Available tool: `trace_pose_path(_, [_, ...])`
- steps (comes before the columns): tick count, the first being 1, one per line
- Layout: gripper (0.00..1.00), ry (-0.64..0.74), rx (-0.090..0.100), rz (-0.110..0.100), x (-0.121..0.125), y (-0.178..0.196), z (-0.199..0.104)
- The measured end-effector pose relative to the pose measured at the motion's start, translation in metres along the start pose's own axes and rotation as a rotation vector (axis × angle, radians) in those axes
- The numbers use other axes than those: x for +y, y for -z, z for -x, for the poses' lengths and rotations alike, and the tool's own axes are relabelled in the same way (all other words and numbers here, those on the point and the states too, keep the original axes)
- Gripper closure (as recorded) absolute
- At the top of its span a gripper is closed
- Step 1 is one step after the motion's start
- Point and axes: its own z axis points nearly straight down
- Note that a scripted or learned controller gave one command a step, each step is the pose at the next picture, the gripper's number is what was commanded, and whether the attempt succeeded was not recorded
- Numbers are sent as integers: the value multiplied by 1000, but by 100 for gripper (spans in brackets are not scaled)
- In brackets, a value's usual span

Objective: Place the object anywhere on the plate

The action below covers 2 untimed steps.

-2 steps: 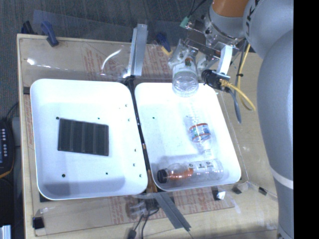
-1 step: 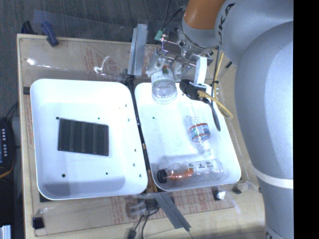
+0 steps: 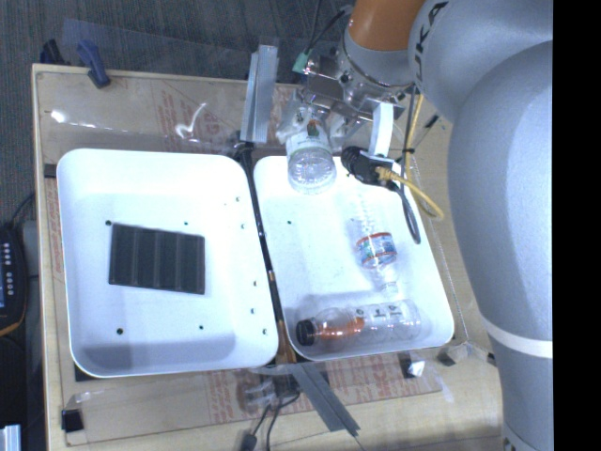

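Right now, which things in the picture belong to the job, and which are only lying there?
For the job:
- dark ribbed plate in the left bin
- clear cup under the gripper

Lying about:
- small bottle, right bin
- long bottle, same bin
- blue clamp
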Motion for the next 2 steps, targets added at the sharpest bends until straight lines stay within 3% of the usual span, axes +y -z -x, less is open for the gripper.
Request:
trace_pose_path(1, [100,8,-1,-4,0,9,-1])
trace_pose_path(2, [100,9,1,6,-1,-3,-4])
